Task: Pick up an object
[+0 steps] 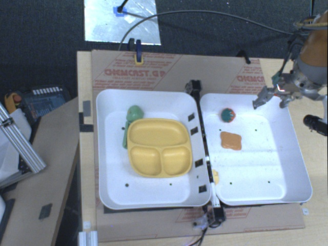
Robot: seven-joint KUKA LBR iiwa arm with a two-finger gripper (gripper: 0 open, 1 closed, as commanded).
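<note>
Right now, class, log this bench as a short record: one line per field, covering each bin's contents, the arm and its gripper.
left bin: yellow divided tray, with a green object partly under its far-left edge
right bin: small teal and red ball; flat orange piece just in front of it
arm: enters from the right, above the right bin's far corner
gripper: fingers spread, open, holding nothing
task state: nothing picked up yet

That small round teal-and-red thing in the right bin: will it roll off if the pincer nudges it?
Probably. The round object looks ball-like, so a nudge could roll it. It sits on smooth bin floor, with nothing beside it to stop it. Its small size suggests it's light.
</note>
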